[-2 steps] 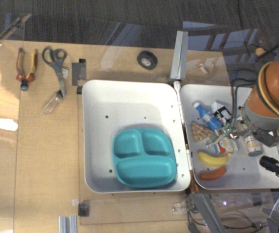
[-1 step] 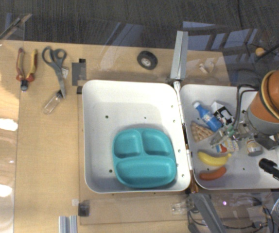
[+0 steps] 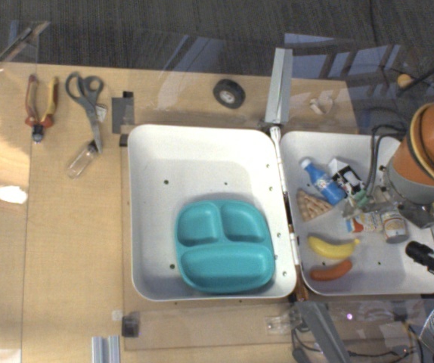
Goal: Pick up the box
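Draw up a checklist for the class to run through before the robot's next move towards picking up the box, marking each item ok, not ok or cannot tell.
1. Arm is over the right bin, where the small things lie: ok.
2. Box identified: cannot tell. An orange-and-white item beside the arm may be it, but it is blurred.
3. Space around that item: not ok. A blue bottle and a brown wafer-like piece crowd it.
4. Banana and sausage out of the way: ok, they lie apart, nearer the bin's front.
5. Teal plate out of the way: ok, it sits in the left bin.
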{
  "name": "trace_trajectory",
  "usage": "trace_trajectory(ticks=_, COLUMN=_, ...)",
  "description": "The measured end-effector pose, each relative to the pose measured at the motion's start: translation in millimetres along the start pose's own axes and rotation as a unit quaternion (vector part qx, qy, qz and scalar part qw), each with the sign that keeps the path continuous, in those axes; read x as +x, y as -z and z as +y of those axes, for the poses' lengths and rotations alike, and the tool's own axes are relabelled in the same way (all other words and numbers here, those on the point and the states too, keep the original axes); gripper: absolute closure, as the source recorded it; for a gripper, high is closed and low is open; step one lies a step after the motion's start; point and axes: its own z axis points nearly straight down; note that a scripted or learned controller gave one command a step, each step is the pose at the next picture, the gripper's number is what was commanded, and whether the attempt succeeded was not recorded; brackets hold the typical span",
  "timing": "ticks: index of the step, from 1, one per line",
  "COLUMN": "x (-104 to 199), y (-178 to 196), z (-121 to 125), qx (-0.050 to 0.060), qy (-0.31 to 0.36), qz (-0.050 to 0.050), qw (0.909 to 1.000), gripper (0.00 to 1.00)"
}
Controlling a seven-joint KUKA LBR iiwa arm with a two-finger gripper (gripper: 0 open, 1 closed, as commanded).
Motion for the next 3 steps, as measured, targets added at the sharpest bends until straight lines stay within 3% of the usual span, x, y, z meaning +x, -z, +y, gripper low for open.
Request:
trace_trajectory(ticks=1, x=68, y=133, z=4, qx=0.015, qy=-0.098, qz=0.006, qw=0.9951, gripper=1.0)
trace_trajectory(ticks=2, x=68, y=132, z=4, qx=0.015, qy=-0.098, qz=0.006, qw=0.9951, gripper=0.0)
trace_trajectory(ticks=3, x=-3, y=66, z=-7, qx=0.017, qy=-0.065, qz=0.007, qw=0.9978, gripper=0.0)
